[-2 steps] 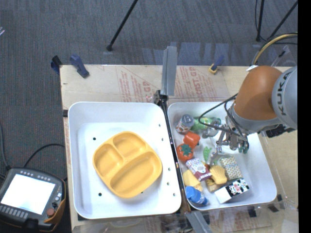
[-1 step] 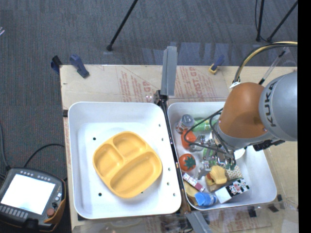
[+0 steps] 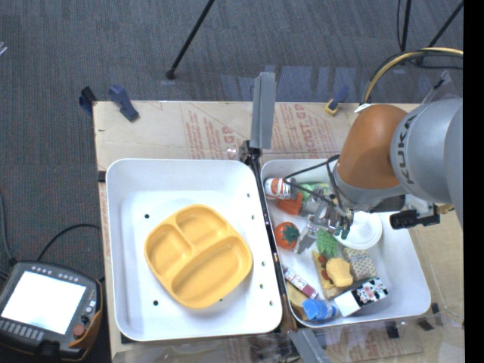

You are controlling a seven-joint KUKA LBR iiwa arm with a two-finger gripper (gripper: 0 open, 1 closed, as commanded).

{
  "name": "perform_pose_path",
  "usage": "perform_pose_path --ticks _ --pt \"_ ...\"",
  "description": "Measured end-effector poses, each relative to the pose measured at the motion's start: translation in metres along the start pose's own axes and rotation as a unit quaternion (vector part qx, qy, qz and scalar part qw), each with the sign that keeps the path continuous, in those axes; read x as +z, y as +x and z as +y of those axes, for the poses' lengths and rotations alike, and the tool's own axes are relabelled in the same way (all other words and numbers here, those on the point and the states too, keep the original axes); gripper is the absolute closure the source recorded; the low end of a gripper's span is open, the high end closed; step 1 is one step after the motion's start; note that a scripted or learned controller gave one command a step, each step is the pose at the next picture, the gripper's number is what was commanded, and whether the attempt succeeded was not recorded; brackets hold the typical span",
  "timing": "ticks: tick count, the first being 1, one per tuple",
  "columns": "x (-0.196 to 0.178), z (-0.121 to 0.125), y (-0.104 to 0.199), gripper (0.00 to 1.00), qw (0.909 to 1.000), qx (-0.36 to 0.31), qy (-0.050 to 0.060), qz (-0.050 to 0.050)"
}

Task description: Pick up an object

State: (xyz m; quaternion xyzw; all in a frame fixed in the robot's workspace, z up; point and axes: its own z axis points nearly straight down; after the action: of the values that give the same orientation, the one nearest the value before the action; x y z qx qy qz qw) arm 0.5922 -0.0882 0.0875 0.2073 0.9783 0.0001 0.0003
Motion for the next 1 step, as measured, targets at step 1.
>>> perform_pose_path --ticks 1 --pt "0.0007 -0.0053 0.0363 0.00 0.9999 -0.016 0.000 0.001"
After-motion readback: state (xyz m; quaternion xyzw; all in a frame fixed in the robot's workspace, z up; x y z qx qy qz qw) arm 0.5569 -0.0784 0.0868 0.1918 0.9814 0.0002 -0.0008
